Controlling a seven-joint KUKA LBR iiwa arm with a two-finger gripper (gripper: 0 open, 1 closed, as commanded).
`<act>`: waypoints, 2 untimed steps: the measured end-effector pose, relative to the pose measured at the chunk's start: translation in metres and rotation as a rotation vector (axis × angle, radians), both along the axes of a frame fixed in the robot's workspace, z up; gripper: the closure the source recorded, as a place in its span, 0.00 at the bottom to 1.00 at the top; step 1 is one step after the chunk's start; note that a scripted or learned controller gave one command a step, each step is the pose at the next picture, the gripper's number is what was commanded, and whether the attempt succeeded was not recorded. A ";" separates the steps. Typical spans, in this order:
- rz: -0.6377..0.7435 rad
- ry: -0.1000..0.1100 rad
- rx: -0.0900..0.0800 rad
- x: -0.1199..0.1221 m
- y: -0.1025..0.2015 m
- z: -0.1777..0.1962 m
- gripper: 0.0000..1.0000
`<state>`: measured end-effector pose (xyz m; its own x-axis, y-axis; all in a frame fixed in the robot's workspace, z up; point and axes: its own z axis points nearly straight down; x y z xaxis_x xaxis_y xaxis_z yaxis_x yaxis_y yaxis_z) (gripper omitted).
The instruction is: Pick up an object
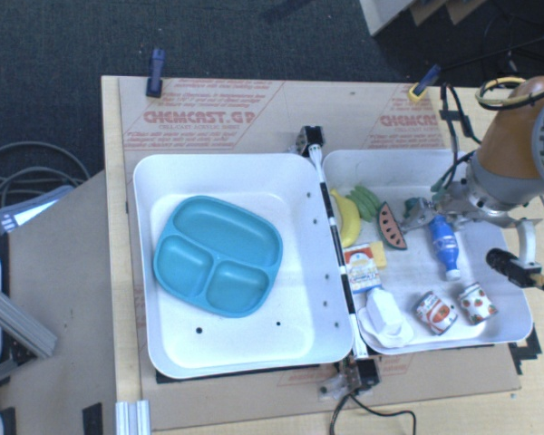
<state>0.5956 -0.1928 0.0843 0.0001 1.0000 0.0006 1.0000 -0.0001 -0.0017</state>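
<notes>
Poised on the far side of the right bin [390, 166]: gripper [417, 211] just right of the melon slice [393, 227] and just left of the bottle [445, 247]. Open or closed, cannot tell. Probably lining up on the slice. Centre squarely over it before dropping. Keep clear of the bottle on the right and the banana [346, 217] on the left. Close only once fully down, then lift straight up.

Robotics lab: cardboard-topped bench [208, 107], twin white bins [154, 243], loose cables [27, 166], dark carpet.
</notes>
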 end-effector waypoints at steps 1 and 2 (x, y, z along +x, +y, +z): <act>-0.001 -0.003 -0.001 0.001 -0.001 0.011 1.00; 0.002 -0.001 0.002 0.006 0.091 0.000 1.00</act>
